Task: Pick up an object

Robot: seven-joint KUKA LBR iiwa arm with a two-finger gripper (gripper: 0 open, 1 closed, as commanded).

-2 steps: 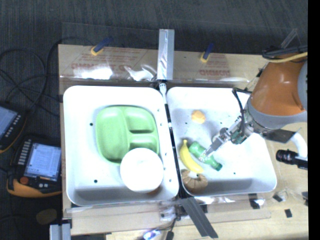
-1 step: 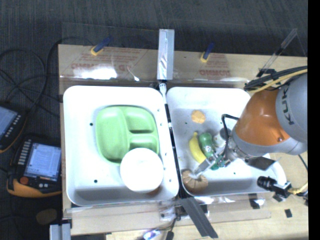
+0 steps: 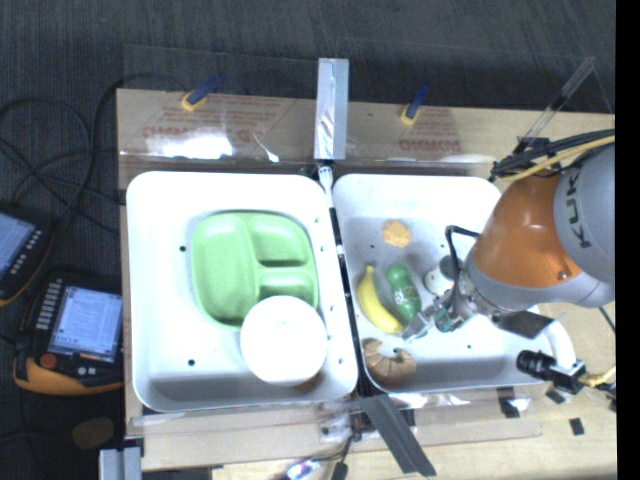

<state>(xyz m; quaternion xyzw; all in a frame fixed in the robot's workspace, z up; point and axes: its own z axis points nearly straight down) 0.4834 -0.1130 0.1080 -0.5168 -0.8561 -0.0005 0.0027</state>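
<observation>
1. At the far left, off the desk [image 3: 470, 133], a handheld control pendant [image 3: 75, 328] with a lit screen lies on the dark floor among black cables.
2. The left bin [image 3: 150, 268] holds a green divided tray [image 3: 240, 258], and a round white bowl [image 3: 284, 340] sits over the tray's near right corner.
3. A clear plastic sheet [image 3: 200, 128] lies along the far side of the desk behind the bins, with a blue clip [image 3: 202, 91] and a second blue clip [image 3: 414, 104] on it; an upright silvery strip [image 3: 332, 108] stands at the seam between the two bins.
4. In the right bin [image 3: 350, 208], a yellow banana [image 3: 375, 303] lies near the left wall, and a green bottle-like object [image 3: 403, 290] lies just beside it on the right.
5. A small orange lump [image 3: 397, 233] rests farther back in that bin, apart from the banana.
6. A brown rounded object [image 3: 388, 364] sits in the near left corner of the right bin, just below the banana's tip.
7. The hand [image 3: 440, 318] hangs low in the right bin, just right of the green object; whether it is spread or closed cannot be told, and nothing is seen gripped.
8. The arm's orange band [image 3: 520, 233] and grey wrist cover the bin's right part.
</observation>
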